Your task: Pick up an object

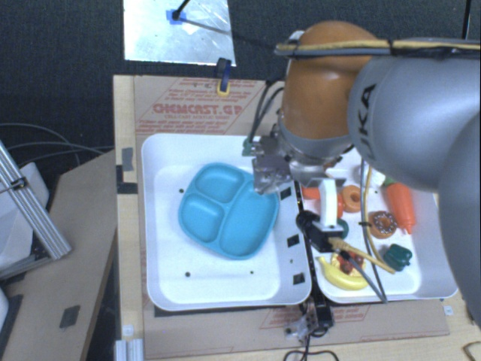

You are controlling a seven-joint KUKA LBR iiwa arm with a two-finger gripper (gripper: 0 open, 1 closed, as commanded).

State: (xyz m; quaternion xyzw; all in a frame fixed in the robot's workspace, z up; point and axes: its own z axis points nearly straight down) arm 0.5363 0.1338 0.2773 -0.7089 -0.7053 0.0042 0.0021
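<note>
The tabletop (90, 201) is a pale tan surface, and on it lies a flattened cardboard sheet (195, 104) printed with red lettering, which carries the two shallow white bins side by side. The left bin (161, 224) holds a blue divided plate (225, 213) with three compartments, lying flat near the bin's centre and slightly tilted in plan. The right bin (428, 277) holds several toy foods: an orange carrot (402, 201) near the far right, a small orange ring-shaped piece (351, 199), a brown doughnut (382, 222), a dark green piece (398, 256), and a yellow banana (342, 277) at the near edge with a small dark and red item resting on it. The grey arm (421, 119) with its orange band (323, 81) reaches in from the right and covers much of the right bin's far side. The end effector (267, 173) sits low at the far right rim of the blue divided plate, at or just above it; whether its opening is wide or closed cannot be told from this angle, and nothing is visibly held in it. Black cables run down between the bins to the near cardboard edge. Behind the cardboard, a reflective silver panel (176, 21) lies against dark fabric. At the left, an aluminium frame rail (30, 209) slants across the view, with grey cables beyond it.
</note>
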